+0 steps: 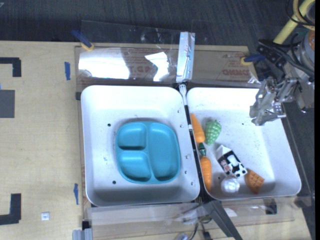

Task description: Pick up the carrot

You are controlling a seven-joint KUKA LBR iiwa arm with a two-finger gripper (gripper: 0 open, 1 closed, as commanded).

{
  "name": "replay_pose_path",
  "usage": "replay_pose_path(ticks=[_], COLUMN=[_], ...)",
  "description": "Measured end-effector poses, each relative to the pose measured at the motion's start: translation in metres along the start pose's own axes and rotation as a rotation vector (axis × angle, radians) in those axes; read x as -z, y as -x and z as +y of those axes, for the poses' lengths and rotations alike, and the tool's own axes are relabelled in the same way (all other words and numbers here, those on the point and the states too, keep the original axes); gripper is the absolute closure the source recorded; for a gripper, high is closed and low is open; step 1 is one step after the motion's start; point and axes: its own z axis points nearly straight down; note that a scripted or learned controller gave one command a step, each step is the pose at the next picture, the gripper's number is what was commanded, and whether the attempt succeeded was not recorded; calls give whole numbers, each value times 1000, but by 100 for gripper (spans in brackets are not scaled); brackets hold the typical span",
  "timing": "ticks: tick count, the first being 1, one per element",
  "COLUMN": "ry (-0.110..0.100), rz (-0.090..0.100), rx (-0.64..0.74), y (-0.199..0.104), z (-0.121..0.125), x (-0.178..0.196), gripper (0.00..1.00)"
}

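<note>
Hovering with hand (266,111) empty, finger state unreadable, at right bin's (292,156) two o'clock; needing travel toward eight o'clock, aligning along carrot (197,128) beside divider.

Two white bins (95,104). A blue plate (148,151). Two orange carrots (197,128). A green bumpy ball (214,131). A black and white toy (231,164). A grey hand (265,109). The desk (40,134) is tan.

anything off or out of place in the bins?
Nothing spilled or broken. The blue tray sits square in the left bin. Two carrots lie end to end, tight against the right bin's left wall.
</note>
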Motion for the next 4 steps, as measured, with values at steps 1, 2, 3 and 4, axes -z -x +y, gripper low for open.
replay_pose_path(ticks=[1, 2, 3, 4], ry=[2, 5, 6, 1], rz=[8, 13, 14, 12], rx=[1, 254, 499, -149], y=[0, 8, 2, 19], z=[0, 80, 47, 48], x=[-4, -121, -216, -230], gripper=[0, 0, 0, 0])
